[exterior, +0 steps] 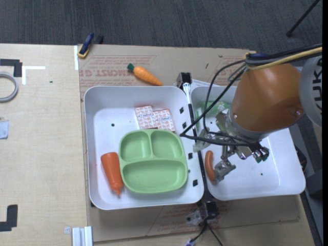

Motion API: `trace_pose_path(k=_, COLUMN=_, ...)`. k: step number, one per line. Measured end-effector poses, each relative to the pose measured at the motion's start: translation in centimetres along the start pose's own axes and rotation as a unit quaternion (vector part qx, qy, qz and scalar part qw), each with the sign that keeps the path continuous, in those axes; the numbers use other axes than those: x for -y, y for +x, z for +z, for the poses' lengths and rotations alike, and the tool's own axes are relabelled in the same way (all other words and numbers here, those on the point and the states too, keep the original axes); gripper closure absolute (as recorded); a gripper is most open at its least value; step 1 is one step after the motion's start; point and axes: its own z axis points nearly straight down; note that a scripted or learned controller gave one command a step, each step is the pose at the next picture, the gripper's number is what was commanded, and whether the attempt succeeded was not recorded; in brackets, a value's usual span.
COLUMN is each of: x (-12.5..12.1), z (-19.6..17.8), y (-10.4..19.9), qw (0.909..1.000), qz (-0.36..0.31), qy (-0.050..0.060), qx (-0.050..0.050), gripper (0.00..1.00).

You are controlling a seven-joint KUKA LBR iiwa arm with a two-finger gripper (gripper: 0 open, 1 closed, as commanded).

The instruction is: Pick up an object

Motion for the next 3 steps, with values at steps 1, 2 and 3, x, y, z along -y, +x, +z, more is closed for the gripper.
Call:
trace_pose_path(k=1, x=4.1, z=0.0, y=1.7, qw=0.9969, qz=-0.079, qy=0.0, qx=0.001, gripper=0.0)
trace_pose_path(k=2, x=4.3, z=0.0, y=2.4, qw=0.9653, qz=-0.261, qy=0.001, qx=0.001, gripper=0.0)
trace_pose_path(k=3, x=10.0, z=5.5, y=4.6, qw=0.9676, qz=-0.252, qy=0.0, qx=0.0, gripper=0.0)
